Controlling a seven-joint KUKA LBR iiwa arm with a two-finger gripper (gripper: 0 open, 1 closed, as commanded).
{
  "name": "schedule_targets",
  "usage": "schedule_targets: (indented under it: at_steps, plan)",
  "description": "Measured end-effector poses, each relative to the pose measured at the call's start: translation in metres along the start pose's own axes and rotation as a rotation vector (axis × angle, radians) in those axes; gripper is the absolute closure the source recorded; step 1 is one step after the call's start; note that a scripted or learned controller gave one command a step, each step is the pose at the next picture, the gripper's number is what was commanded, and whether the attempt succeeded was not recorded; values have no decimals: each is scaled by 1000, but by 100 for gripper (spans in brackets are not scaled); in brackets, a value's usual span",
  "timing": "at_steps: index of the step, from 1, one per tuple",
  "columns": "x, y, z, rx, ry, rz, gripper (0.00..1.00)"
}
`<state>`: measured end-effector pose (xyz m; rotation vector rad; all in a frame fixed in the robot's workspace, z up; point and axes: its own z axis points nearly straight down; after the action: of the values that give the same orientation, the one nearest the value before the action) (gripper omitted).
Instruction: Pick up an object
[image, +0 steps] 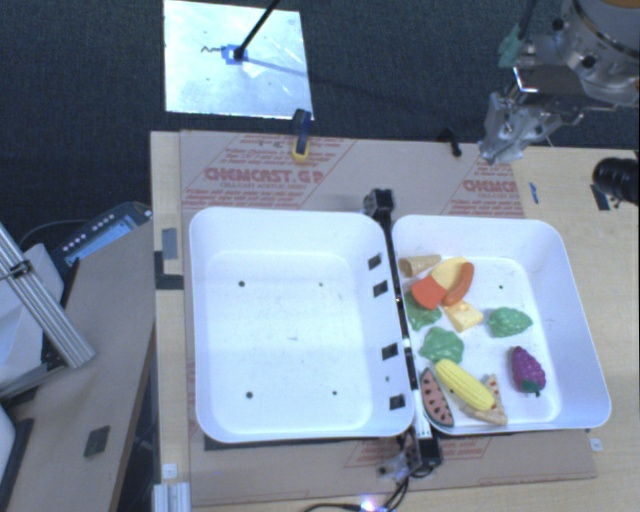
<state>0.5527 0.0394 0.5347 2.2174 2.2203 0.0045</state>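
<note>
The two-finger gripper (497, 150) is held high beyond the right-hand shallow white bin (575, 290); its opening cannot be told. An isolated target is preferred: the purple plastic grape cluster (528, 369), lying apart near the right wall, should be approached vertically.

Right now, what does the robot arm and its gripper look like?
The arm is pale grey metal with an orange band at the frame's top edge. Its gripper is silvery grey and blocky, with a small green patch on its upper left side.
</note>
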Motion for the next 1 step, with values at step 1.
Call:
schedule_targets:
  at_steps: [1]
  plan:
    - [48,-57,-1,4,2,-7,100]
